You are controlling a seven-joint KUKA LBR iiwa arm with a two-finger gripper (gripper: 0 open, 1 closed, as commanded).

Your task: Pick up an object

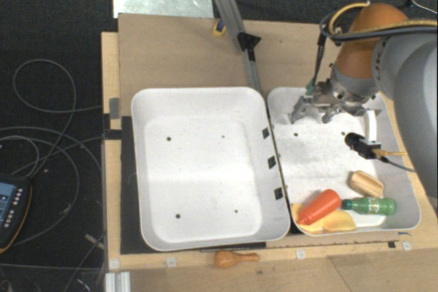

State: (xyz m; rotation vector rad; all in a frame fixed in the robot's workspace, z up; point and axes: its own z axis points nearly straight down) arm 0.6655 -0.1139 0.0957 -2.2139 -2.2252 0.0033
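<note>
In the right bin (308, 154), several objects lie at the near right corner: an orange carrot-shaped item (318, 206), a green bottle (369, 205), a tan block (366, 182) and a flat yellow piece (337, 222). My gripper (312, 114) hangs over the far part of that bin, well away from those objects. Its fingers are spread open with nothing between them. The orange band (366, 34) and grey arm rise behind it to the right.
The left bin (147, 167) sits beside the right one. A small tan pear-shaped item (236, 258) lies on the bench in front of the bins. A black and white fitting (361, 140) with a cable hangs under the arm. A metal pole (229, 3) slants across the back.
</note>
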